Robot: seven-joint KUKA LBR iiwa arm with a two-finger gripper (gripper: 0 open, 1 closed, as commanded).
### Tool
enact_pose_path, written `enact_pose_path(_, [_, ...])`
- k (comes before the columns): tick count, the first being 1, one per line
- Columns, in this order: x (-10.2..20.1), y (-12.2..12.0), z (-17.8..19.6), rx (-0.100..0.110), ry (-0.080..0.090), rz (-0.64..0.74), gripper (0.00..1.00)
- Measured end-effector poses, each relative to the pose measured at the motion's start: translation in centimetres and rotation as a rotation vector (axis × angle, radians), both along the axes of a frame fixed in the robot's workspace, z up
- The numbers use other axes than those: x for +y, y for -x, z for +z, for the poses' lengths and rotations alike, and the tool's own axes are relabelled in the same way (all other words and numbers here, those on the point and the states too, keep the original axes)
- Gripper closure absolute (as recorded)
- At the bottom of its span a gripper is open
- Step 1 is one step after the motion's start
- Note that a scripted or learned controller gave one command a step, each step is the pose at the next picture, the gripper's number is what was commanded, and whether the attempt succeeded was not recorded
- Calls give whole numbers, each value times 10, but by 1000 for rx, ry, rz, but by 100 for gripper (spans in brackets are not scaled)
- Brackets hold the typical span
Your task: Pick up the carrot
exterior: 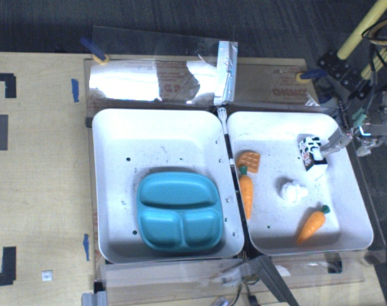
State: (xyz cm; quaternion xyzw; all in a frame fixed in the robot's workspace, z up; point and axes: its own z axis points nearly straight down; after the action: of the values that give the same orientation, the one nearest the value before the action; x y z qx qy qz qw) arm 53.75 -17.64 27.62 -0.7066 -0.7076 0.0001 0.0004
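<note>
Two carrots lie in the right bin. One carrot lies lengthwise against the bin's left wall, green top pointing to the back. The other carrot lies tilted near the front right corner, green top to the upper right. My gripper hangs over the bin's right rim at the back, its tip next to a black and white carton. It is well away from both carrots, with nothing seen in its hold.
An orange waffle piece sits just behind the left carrot. A small white object lies mid-bin. The left bin holds a blue divided plate. Cables and a yellow pole crowd the far right.
</note>
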Motion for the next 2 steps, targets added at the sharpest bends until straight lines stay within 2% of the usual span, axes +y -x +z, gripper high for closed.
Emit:
enact_pose_path(1, [-10,59,-162,5,-1,-2,0])
enact_pose_path(2, [-5,57,-189,-2,0,141,0])
